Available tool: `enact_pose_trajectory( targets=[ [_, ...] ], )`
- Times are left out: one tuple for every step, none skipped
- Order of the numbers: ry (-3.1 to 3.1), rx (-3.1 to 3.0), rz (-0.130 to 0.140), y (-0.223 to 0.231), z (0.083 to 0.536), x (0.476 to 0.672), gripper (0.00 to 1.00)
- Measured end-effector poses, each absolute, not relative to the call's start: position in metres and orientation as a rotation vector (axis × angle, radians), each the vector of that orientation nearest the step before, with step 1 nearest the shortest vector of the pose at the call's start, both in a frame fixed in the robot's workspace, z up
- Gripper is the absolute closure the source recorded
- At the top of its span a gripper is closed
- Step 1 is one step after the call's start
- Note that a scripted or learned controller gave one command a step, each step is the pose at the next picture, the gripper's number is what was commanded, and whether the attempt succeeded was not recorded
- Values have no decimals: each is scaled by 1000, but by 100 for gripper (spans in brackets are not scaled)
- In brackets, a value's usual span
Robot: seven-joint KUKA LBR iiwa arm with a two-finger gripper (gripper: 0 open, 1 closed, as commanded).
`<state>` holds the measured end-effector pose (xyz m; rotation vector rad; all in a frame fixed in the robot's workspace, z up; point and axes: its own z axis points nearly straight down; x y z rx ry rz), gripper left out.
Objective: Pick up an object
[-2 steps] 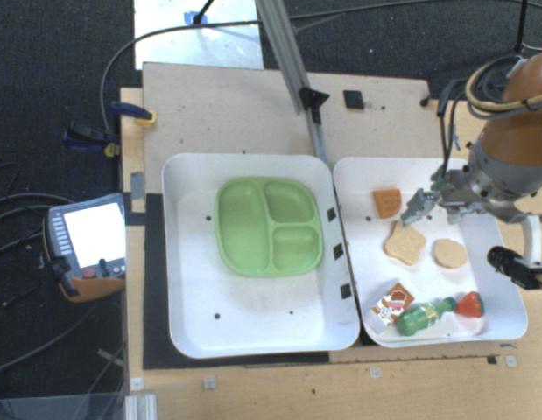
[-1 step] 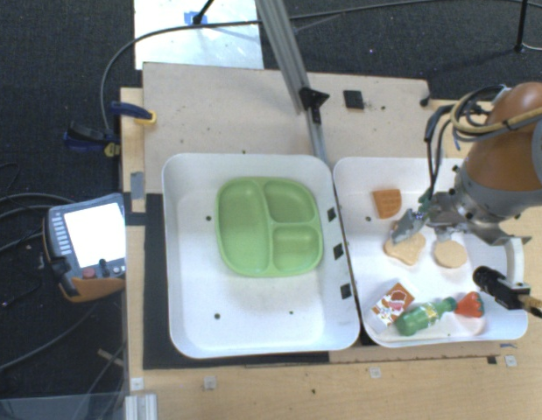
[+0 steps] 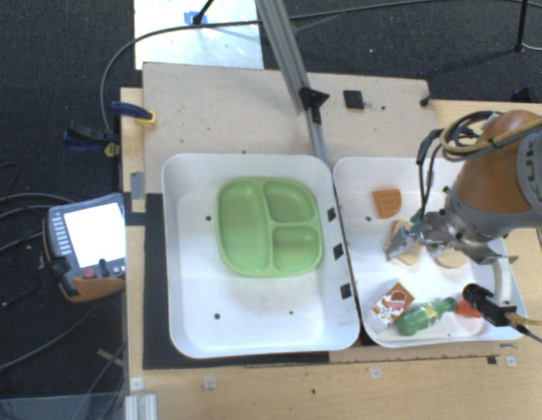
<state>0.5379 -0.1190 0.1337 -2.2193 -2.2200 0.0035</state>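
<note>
Two white bins lie below the camera, and I hang low in the right bin (image 3: 367,234), my gripper (image 3: 400,245) right against a pale tan piece (image 3: 409,241) at my jaws. Whether my jaws are spread or pinched on it, I cannot tell. Just beyond my tip sits an orange block (image 3: 387,202); near, on my other side, lie a small printed box (image 3: 392,305) and a green bottle (image 3: 424,316). The pale piece looks light and stiff; I judge its narrow edges the best hold. The left bin (image 3: 192,304) bears a green divided plate (image 3: 271,226).
</note>
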Motion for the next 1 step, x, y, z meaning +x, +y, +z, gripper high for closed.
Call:
enact_pose_trajectory(
  targets=[
    [-2226, -2223, -6, -120, 88, 541, 0]
  ],
)
